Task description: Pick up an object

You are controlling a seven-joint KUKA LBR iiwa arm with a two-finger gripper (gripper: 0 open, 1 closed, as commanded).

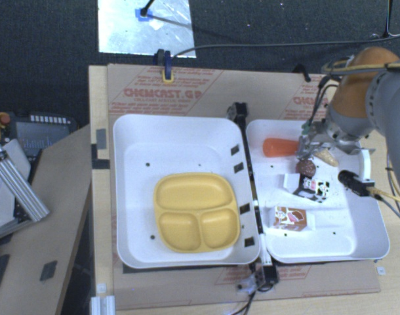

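The right bin (357,238) holds several small things. An orange carrot-shaped piece (279,147) lies near its far left corner. A small brown round item (306,167) sits just right of it, above a black-and-white patterned piece (313,188). A brown-and-white packet (290,218) lies nearer the front. A beige piece (328,156) shows under the wrist. My gripper (307,149) points down into the bin, right above the brown round item and beside the carrot's right end. Nothing is visibly lifted.
The left bin (134,143) holds a yellow divided plate (196,210). A black divider with clips (248,176) runs between the bins. The grey arm with its orange band (367,94) hangs over the right bin's far right corner, with cables (367,188) trailing along its right side.
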